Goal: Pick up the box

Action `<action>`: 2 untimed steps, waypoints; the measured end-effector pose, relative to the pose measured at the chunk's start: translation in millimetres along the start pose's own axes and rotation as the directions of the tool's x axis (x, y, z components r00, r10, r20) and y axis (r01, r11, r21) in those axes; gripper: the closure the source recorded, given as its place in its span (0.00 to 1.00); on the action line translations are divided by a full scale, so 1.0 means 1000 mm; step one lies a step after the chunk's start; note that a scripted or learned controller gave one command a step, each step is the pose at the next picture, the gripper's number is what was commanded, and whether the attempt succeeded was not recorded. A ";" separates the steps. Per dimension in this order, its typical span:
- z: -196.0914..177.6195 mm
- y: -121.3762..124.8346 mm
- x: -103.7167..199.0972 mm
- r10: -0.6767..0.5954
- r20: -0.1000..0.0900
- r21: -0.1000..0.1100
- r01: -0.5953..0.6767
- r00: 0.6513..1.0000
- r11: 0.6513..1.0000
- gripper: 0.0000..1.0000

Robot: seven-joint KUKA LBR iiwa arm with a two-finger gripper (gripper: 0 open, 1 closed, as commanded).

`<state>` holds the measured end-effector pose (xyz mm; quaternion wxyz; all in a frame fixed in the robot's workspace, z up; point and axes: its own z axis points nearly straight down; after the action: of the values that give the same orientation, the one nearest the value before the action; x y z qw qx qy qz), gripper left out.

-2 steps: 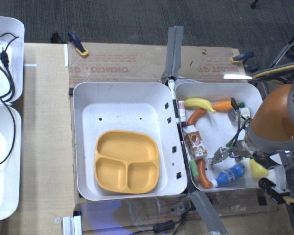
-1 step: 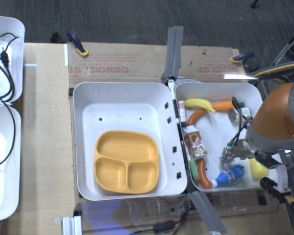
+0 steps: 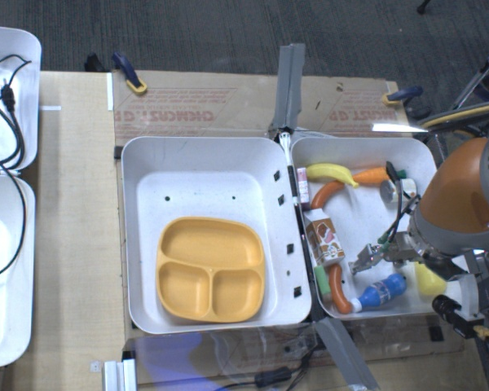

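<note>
The box [image 3: 324,241] is small and brown with a picture on its top. It lies flat near the left wall of the right bin [image 3: 424,160]. My gripper [image 3: 365,261] hangs low over the same bin, just right of the box and a short gap away from it. The grey arm with its orange band [image 3: 464,192] comes in from the right above it. Nothing shows in the gripper.
Around the box lie a banana [image 3: 329,172], a carrot [image 3: 370,175], an orange-red sausage [image 3: 326,195], a red sausage [image 3: 337,290], a blue bottle [image 3: 383,292] and a yellow fruit [image 3: 429,280]. The left bin [image 3: 147,218] holds a yellow divided plate [image 3: 212,269].
</note>
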<state>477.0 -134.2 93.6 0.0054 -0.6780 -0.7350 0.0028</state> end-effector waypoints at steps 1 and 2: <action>0.005 -0.002 -0.027 -0.276 0.003 -0.004 0.276 0.961 0.961 0.00; 0.006 0.001 0.011 -0.303 0.003 -0.003 0.303 0.953 0.953 0.00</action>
<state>476.9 -123.6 87.8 0.0037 -0.5574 -0.8302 0.0012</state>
